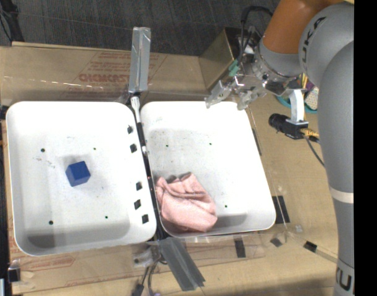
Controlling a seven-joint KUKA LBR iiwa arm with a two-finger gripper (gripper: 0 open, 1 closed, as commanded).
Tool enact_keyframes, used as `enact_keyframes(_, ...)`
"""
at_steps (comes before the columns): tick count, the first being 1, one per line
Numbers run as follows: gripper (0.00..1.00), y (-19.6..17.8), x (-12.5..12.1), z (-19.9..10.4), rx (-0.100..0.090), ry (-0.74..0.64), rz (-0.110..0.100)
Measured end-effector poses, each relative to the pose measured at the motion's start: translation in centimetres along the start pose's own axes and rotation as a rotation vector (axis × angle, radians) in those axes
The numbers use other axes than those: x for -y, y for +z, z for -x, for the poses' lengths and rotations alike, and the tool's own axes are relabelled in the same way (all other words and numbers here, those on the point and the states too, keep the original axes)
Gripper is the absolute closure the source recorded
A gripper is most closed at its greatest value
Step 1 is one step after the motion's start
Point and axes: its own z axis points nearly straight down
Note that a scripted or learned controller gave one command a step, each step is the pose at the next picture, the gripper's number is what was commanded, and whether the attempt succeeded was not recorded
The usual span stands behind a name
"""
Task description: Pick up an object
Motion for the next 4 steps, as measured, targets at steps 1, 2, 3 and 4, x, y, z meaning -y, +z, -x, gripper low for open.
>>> enact_keyframes(1, 0.00, 0.0, 0.0, 0.0, 0.000, 0.000, 0.000)
enact_keyframes(2, 0.00, 8.6, 8.6, -1.2, -0.001, 0.093, -0.001)
enact_keyframes(3, 0.00, 17.5, 11.6, -3.6, -0.001, 0.014, 0.003)
enact_keyframes(4, 1.00, 16.8, 11.6, -3.5, -0.001, 0.010, -0.002)
